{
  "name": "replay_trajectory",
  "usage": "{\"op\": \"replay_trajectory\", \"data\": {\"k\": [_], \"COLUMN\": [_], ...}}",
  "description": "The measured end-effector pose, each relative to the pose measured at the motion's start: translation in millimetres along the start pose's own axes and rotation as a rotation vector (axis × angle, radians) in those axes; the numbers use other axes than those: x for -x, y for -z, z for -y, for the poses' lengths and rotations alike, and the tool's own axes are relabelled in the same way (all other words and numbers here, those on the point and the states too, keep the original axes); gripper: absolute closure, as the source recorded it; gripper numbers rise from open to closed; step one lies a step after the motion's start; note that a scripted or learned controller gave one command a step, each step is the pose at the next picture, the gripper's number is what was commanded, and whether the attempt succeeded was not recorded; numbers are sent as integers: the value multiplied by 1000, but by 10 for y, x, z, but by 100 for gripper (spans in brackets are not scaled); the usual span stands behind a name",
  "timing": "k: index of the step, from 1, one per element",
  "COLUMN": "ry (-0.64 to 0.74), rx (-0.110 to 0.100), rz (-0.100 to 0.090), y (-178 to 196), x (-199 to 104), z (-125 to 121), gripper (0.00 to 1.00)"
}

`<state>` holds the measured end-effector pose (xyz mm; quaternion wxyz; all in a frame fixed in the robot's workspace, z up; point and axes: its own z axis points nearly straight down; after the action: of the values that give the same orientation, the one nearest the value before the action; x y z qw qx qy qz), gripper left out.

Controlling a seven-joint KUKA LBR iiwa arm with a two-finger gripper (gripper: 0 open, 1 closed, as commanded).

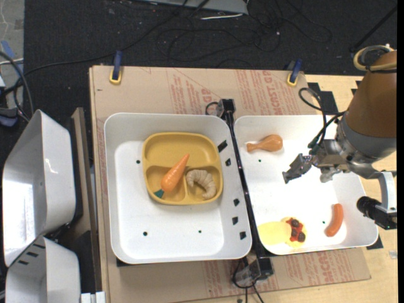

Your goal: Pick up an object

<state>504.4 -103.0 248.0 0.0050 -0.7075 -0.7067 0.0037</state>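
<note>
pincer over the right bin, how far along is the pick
Nothing looks picked yet. The pincer hangs over the right bin between the chicken drumstick and the sausage, with nothing seen between its fingers. Choosing an object, closing on it and lifting are all left.

Right bin (252, 188) centre: bare white floor, open from the left wall to the arm.
Pincer (295, 169): hangs over the right bin's middle, arm (372, 118) and cables (325, 122) crowding the right side.
Drumstick (266, 144): near the far wall, room all round.
Sausage (334, 220): near the right wall, tight there.
Egg (284, 232): against the near wall.
Left bin (120, 188): plate (151, 150) fills the middle; carrot (175, 173) and shrimp (202, 182) close together; bare margin left and near.
</note>
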Motion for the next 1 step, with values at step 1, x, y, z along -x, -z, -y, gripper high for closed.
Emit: {"op": "replay_trajectory", "data": {"k": [1], "ry": [2], "rx": [11], "rz": [1], "y": [57], "x": [-1], "z": [-21], "gripper": [0]}}
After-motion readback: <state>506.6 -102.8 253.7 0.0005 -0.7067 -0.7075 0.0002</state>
